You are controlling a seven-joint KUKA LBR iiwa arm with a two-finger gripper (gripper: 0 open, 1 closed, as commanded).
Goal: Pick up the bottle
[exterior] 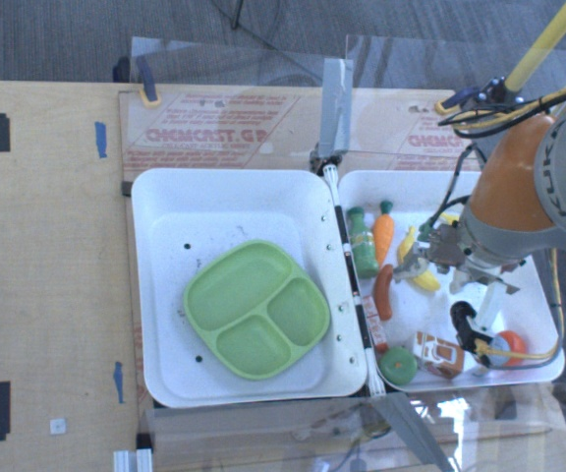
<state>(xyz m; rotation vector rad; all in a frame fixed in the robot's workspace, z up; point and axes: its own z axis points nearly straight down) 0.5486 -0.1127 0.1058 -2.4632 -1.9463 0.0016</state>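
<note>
While the gripper [423,257] hangs low over the middle of the bin nearer the arm [413,181], the bottle [364,243] lies beyond it, on the side away from the arm, just beside the wall that this bin shares with its neighbour. The bottle is green with a label, and its long axis runs along that wall, cap end toward the top of the view. A carrot [385,232] lies parallel to it, between bottle and gripper, near both. Whether the gripper is open or closed cannot be told from this view, and nothing is seen held in it.

Contents of the nearer bin:
- A red sausage [383,293] lies on the bottle's side of the gripper, toward the bottom of the view.
- Yellow pieces [425,282] lie just beside and partly under the gripper.
- A green round item [398,365] and a small brown-and-white box [438,353] lie nearer the bottom edge of the view.
- An orange ball [510,343] lies back toward the arm.

The farther bin [147,197], past the bottle from the gripper, holds a green divided plate [256,310].

As a judgement, the pick is not yet made. The coming move calls for a short travel across the carrot toward the shared wall, with the closing direction set across the bottle's long axis. The wall and the carrot leave little room on either flank.
</note>
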